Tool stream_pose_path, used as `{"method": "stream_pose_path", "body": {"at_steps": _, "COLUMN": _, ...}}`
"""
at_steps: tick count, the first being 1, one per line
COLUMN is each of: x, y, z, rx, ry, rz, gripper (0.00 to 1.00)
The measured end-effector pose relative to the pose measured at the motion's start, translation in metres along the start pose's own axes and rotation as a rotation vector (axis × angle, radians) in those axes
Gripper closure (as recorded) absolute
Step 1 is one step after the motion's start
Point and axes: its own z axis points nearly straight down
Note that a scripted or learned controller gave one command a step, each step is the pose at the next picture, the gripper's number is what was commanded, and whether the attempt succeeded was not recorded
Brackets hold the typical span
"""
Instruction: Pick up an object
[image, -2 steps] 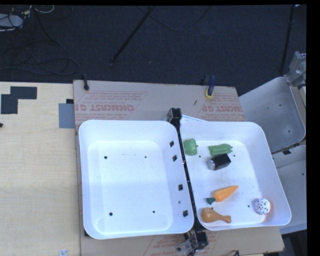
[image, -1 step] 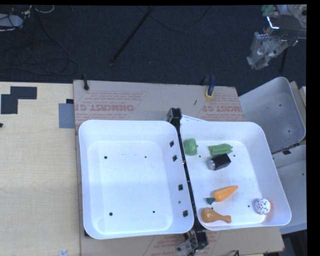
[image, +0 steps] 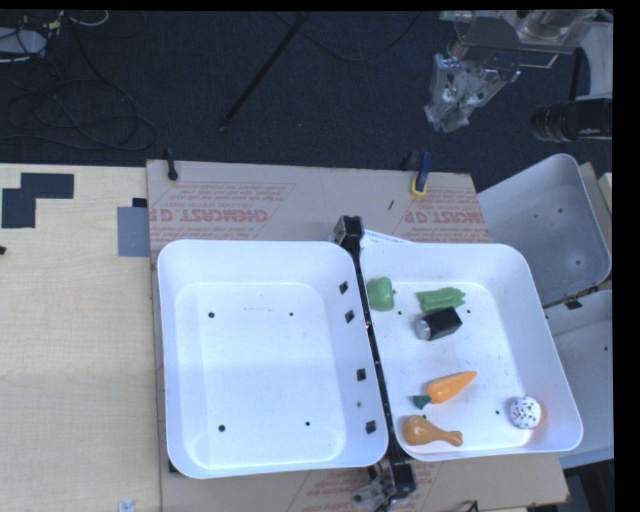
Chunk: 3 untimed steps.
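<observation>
Pincer (image: 458, 95) raised beyond right bin (image: 545, 330), state indiscernible. Advised: descend vertically over carrot (image: 452, 386), lying apart from neighbours, straddling its narrow width.

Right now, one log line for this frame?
gripper: raised beyond bins, fingers unclear | right white bin: orange toy carrot, green pepper, white dotted ball | pick not started

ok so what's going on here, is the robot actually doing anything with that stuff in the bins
Not at this moment. The end effector hangs above the bench beyond the far edge of the bins, over the dark floor, with nothing visibly between its fingers. All the objects lie untouched in the right bin: a green block, a green pepper, a black cylinder, an orange carrot, a tan gourd-like toy and a white spotted ball. The pick has not begun.
</observation>
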Motion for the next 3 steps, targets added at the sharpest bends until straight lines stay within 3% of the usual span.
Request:
{"method": "stream_pose_path", "body": {"at_steps": 1, "x": 0.086, "y": 0.005, "z": 0.000, "rx": 0.001, "ry": -0.001, "rz": 0.001, "gripper": 1.00}}
{"method": "stream_pose_path", "body": {"at_steps": 2, "x": 0.083, "y": 0.005, "z": 0.000, "rx": 0.001, "ry": -0.002, "rz": 0.005, "gripper": 0.00}}
{"method": "stream_pose_path", "body": {"at_steps": 3, "x": 0.084, "y": 0.005, "z": -0.010, "rx": 0.004, "ry": -0.003, "rz": 0.002, "gripper": 1.00}}
